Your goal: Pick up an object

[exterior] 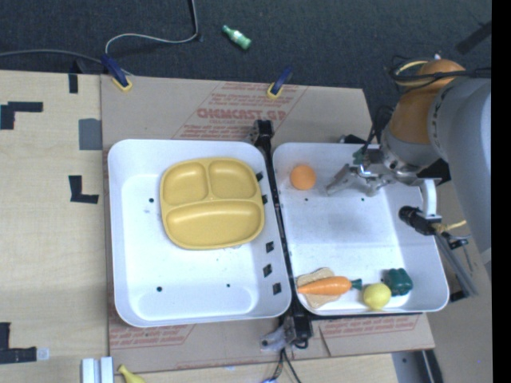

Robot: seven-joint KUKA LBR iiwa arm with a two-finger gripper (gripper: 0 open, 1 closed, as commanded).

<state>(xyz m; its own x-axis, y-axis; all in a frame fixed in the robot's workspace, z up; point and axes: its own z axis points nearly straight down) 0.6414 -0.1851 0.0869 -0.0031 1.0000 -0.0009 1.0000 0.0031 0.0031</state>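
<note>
In the right bin (343,234) an orange ball (303,177) lies near the back left corner. Along the front wall sit a carrot (330,285) resting on a tan bread slice (312,278), a yellow lemon (376,295) and a dark green piece (398,280). My gripper (338,181) hangs low over the back of the right bin, just right of the orange ball and apart from it. Its fingers are spread open with nothing between them.
The left bin (132,238) holds a yellow divided plate (212,201). A black divider (271,214) runs between the bins. The arm's grey body and orange band (415,110) fill the right side above the right bin's far corner.
</note>
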